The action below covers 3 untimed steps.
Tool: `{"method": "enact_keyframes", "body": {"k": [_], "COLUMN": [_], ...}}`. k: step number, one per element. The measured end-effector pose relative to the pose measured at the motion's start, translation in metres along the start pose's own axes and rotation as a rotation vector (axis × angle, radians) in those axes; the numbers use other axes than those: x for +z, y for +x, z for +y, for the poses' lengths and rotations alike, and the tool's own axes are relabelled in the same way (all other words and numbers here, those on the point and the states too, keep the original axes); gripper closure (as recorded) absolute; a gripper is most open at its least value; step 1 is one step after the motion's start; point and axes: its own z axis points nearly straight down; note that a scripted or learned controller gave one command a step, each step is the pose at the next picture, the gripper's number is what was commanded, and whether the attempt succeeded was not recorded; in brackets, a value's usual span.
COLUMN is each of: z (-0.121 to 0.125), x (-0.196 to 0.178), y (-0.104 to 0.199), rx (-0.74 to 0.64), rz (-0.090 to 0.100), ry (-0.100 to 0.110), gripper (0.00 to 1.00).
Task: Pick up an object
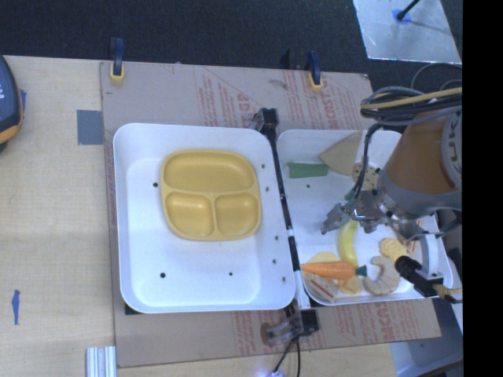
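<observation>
My gripper (343,217) hangs over the middle of the right bin (308,203), just above the top end of a yellow banana (347,243). Its dark fingers spread slightly, with nothing visible between them. Below the banana lies an orange carrot (330,270) with a green stem. Pale cookie-like pieces (383,275) and other small food items crowd the bin's near right corner. A green block (306,170) lies at the bin's far left, and a tan wedge (341,155) sits beside it near the far wall.
The left bin (137,234) holds a yellow divided plate (211,193). A black divider strip (281,203) runs between the bins. The arm's orange band (420,159) looms over the right bin's right side. Cables loop at the far right.
</observation>
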Motion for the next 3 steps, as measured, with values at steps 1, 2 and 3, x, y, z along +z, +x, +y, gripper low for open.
{"method": "enact_keyframes", "body": {"k": [1,2,3], "z": [-0.009,-0.008,0.059], "x": [0.039,0.026,-0.07], "y": [-0.016,-0.017,0.044], "rx": [0.007,0.006,-0.002], "rz": [-0.004,-0.005,-0.004], "ry": [0.003,-0.001,-0.017], "gripper": [0.0,1.0,1.0]}}
